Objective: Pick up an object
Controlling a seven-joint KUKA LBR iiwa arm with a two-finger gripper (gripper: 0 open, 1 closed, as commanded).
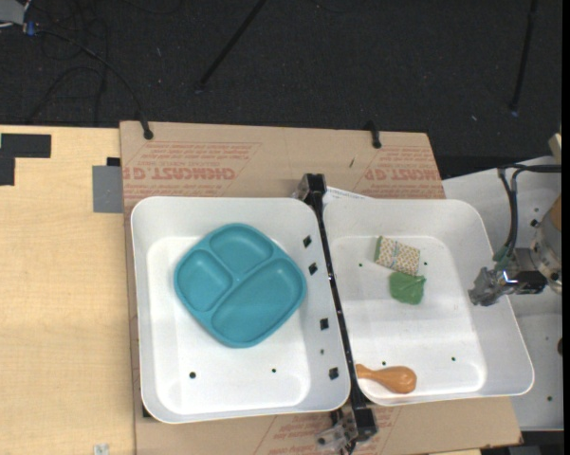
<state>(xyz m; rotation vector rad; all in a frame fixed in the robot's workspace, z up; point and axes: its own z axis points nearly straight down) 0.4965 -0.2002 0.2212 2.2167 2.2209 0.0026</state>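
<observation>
Nearest the camera, right bin: arm parked outside, nothing picked yet.

At the front edge of the right bin [498, 387] we note an orange spoon-like piece [389, 378], lying just beside the divider between the bins. Further back, mid-bin, sit a green lump [407, 287] and a patterned packet [399, 254], touching or nearly so; either is a fair pick candidate, though the pairing may crowd a grasp. We judge the spoon-like piece, well apart from both, the cleaner target. The gripper [488, 287] hangs at the right bin's outer rim, holding nothing; whether it is spread or pressed together we cannot tell. Left bin [161, 387] carries a teal divided plate [240, 283]. Beyond both bins, the cardboard sheet [275, 164] on the desk [47, 301].
</observation>
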